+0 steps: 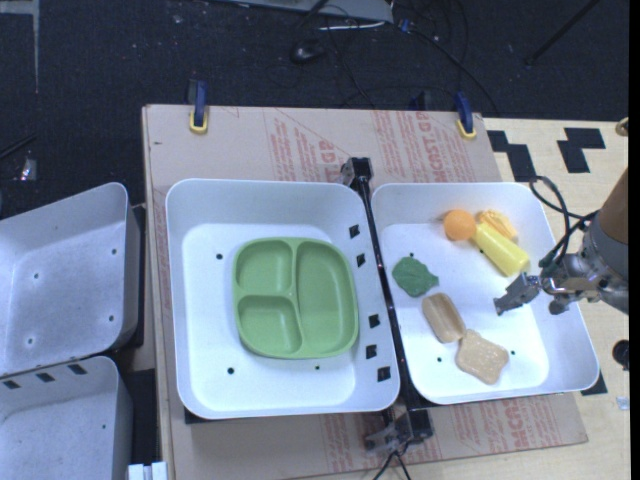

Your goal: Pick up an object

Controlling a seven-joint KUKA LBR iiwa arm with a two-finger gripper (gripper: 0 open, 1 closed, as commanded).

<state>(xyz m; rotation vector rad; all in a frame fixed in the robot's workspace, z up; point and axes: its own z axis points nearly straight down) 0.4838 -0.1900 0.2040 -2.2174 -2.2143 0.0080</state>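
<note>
Pincer [520,296] hangs over the right bin [570,368], fingers apparently spread and gripping nothing, just beside the yellow block [500,249]. That block looks the easiest target: centre above it, align across its narrow width, descend straight, close firmly. Counted in that bin: one orange ball [459,225], one green lump [414,275], two tan bread pieces [443,318]. Left bin [200,368]: one green divided plate [297,298].
</note>
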